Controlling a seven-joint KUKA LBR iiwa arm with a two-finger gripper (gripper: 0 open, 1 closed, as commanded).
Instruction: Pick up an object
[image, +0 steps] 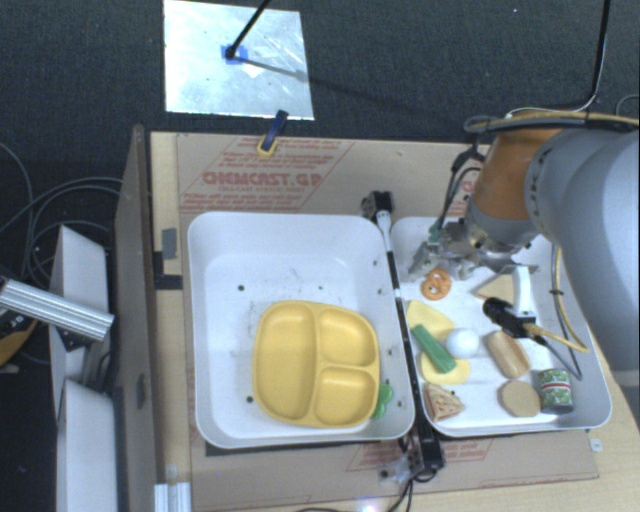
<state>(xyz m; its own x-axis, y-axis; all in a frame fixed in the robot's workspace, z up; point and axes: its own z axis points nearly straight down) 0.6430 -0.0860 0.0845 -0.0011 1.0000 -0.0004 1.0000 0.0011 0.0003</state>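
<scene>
The grey arm's gripper (447, 256) hung just above a small orange pretzel-shaped toy (436, 287) in the right white plastic bin (590, 400). Seemingly the approach step; next, descend and close. Its state I cannot tell.

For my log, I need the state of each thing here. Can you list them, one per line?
Gripper: low in the right bin, over the pretzel.
Yellow tray: flat in the left bin, right way up.
Can: upright.
Pizza slice: lying flat.
White ball: resting beside the green stick.
</scene>
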